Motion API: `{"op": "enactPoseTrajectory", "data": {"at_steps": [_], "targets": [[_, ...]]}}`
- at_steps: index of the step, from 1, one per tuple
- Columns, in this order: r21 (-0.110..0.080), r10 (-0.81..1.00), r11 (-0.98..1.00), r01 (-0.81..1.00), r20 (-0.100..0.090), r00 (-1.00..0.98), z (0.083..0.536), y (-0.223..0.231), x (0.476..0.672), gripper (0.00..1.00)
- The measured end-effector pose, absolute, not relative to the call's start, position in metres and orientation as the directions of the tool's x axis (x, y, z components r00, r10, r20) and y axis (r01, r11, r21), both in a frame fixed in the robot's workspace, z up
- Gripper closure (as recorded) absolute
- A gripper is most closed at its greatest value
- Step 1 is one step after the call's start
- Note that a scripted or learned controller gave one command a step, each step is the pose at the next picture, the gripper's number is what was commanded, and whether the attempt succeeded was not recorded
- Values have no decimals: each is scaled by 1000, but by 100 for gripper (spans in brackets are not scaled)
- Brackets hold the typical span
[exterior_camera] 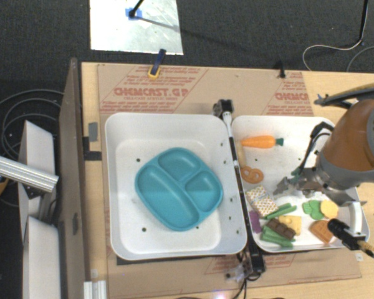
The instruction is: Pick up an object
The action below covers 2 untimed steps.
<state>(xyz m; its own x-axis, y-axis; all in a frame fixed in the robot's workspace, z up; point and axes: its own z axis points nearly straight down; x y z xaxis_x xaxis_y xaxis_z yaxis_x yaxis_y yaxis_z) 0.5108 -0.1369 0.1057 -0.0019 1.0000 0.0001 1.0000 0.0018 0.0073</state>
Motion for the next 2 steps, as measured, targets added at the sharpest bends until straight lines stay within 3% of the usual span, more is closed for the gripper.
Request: {"op": "enactPoseTrajectory", "data": {"at_steps": [1,2], "targets": [[8,1000,9,1000,-1,-9,92,-113,588,0],[8,1000,7,1000,-1,-7,85,-103,648,0]]}}
